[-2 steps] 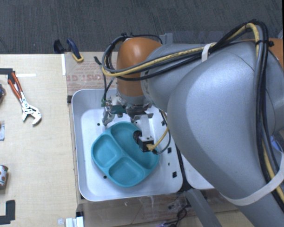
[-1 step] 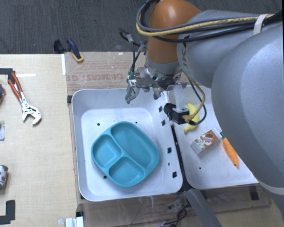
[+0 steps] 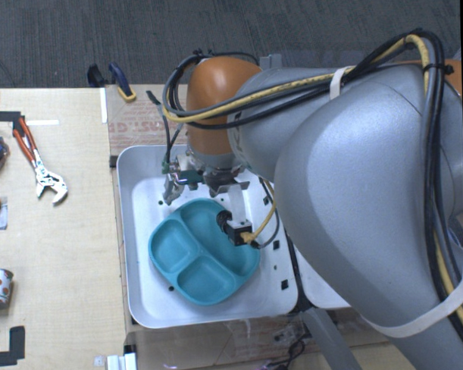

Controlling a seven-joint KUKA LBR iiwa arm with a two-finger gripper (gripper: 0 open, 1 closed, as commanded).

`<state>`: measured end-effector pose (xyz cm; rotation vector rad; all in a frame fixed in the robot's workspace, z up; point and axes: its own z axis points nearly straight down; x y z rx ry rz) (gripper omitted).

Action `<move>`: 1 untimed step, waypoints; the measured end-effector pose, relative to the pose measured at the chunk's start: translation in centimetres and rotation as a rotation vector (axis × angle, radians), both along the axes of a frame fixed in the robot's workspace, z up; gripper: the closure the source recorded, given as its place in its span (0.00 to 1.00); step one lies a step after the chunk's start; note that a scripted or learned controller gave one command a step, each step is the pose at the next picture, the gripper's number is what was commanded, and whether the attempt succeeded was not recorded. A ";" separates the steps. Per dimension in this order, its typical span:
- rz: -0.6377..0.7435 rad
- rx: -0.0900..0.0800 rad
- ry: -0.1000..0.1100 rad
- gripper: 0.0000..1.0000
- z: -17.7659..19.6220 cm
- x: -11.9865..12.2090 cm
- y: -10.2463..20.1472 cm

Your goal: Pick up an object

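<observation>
A teal divided plate [image 3: 197,254] with three compartments lies flat in the left white bin [image 3: 132,244], toward its front middle. My gripper [image 3: 204,195] hangs low over the plate's far rim, under the orange wrist band [image 3: 213,94]. The gripper body and a black fitting with a yellow cable [image 3: 237,229] cover the plate's upper right edge. Whether anything is held is hidden by the wrist.
The big grey arm [image 3: 368,176] covers most of the right bin [image 3: 320,293]. On the wooden bench to the left lie red-handled pliers [image 3: 35,163], a small can [image 3: 0,287] and other tools. A blue clamp [image 3: 122,81] sits behind the bin.
</observation>
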<state>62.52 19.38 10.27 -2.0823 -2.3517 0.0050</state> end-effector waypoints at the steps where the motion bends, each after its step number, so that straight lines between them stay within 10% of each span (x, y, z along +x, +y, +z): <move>1: -0.135 0.000 -0.001 0.00 2.6 -1.2 0.3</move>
